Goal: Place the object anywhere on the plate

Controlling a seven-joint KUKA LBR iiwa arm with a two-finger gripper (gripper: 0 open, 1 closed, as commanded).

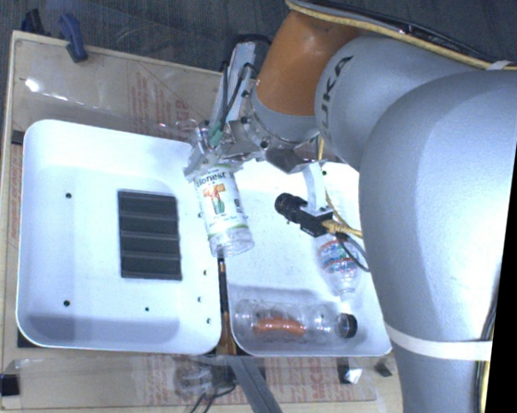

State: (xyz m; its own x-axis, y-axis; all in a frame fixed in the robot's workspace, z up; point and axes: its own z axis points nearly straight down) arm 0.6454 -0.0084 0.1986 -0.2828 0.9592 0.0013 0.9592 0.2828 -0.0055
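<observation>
My gripper is at the top middle, above the seam between the two bins. It is shut on the cap end of a clear plastic bottle with a white, green and red label. The bottle hangs tilted, its base pointing down and right over the seam. The plate is a dark ribbed rectangle lying flat in the middle of the left bin. It sits a short way left of and below the hanging bottle.
The right bin holds a clear bottle lying along its front wall with something orange inside, and a smaller bottle near its right side. A black fitting with cables juts from the wrist. The arm's grey body covers the right.
</observation>
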